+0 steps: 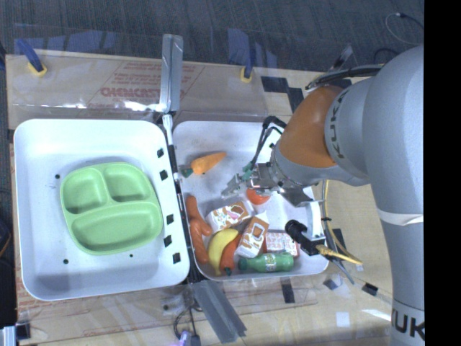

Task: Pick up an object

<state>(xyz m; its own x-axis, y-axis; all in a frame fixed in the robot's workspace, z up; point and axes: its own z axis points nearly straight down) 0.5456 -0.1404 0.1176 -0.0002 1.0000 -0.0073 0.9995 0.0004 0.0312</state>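
**Hand low in the right-of-view bin, no lift confirmed**

Near wall of the right-of-view bin: 1 green bottle lies on its side along the wall, with a yellow fruit just beside it on the side toward the other bin. Just behind these, 3 small printed cartons sit packed close together. An orange sausage-shaped piece lies along the wall next to the other bin.

Mid-bin: the hand sits low among the items. A red-orange round item lies right at its tip, partly covered by it. How far the hand is open cannot be told from this angle, and no grasp can be confirmed.

Farther back, 1 carrot lies alone on bare bin floor, apart from the cluster. The grey arm reaches in from the right above the bin.

Left-of-view bin: 1 green 3-compartment plate lies flat, roughly centred. The 2 bins stand side by side on the counter.
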